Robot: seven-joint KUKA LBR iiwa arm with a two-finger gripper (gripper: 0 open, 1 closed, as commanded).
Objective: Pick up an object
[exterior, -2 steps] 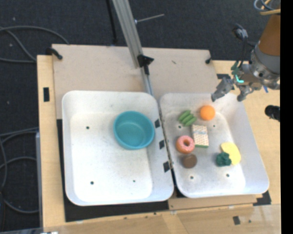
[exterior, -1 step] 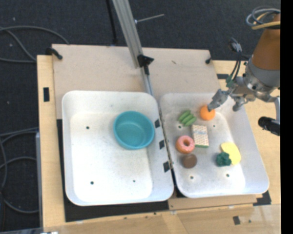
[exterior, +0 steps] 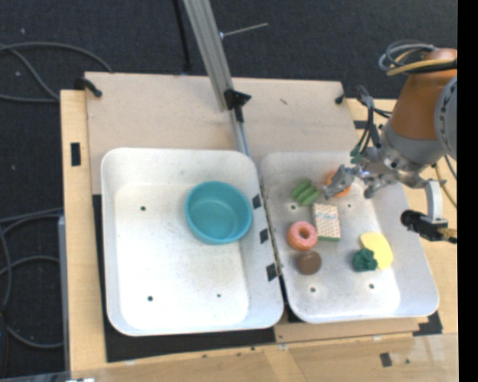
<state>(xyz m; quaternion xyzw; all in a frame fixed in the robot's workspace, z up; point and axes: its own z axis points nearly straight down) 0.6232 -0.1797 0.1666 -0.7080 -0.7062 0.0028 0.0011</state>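
I logged the bench point(exterior: 167, 110) across most of the frame, two white bins on it side by side. Left bin point(exterior: 143, 293) sat centre-left w/ a teal bowl point(exterior: 218, 212) upright in its upper middle. Right bin point(exterior: 406, 293) sat centre-right and carried the small items. The arm point(exterior: 421, 110), grey w/ orange band, came in from upper right. Its gripper point(exterior: 357, 175) hung low over the upper part of the right bin, just beside an orange item point(exterior: 339, 184); I could not tell whether the hand was clenched or released, nor whether it gripped anything. Items, approx. by size: yellow block point(exterior: 377, 247) at right, touching a dark green piece point(exterior: 364, 261); speckled box point(exterior: 327, 220) mid-bin; pink ring point(exterior: 303, 235) just left of the box; brown disc point(exterior: 308, 263) below the ring; green ridged piece point(exterior: 306, 192) upper left of the box.
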